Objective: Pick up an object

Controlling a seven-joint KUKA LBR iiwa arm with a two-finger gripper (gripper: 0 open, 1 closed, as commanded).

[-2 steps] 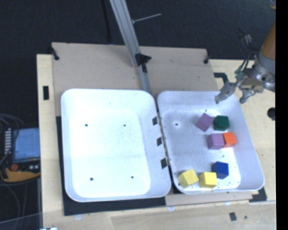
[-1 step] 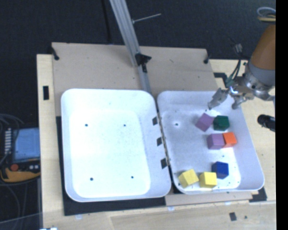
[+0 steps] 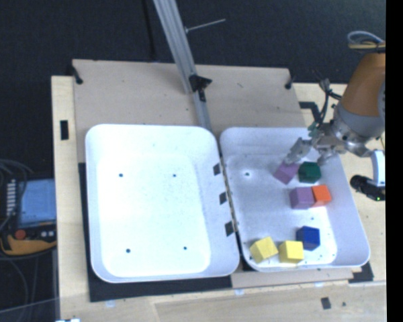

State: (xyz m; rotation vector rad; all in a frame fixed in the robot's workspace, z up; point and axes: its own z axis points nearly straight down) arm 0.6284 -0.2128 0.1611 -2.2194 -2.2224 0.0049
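Two yellow blocks (image 3: 277, 249) lay at the near rim of the right bin (image 3: 352, 237), at about six o'clock in it, with a blue block (image 3: 309, 237) just beside them toward four o'clock. Near the bin's middle a purple block (image 3: 301, 197) touched an orange block (image 3: 322, 194). At about one o'clock a lilac block (image 3: 286, 173) and a green block (image 3: 309, 172) sat close together, directly beneath the gripper (image 3: 314, 151), which hovered over them on the grey arm (image 3: 361, 102). Whether its fingers were spread or pressed together I could not tell. No block looked lifted, so the pick seemed not yet made; grasping and raising remained. Beside it at nine o'clock lay the left bin (image 3: 97, 180).
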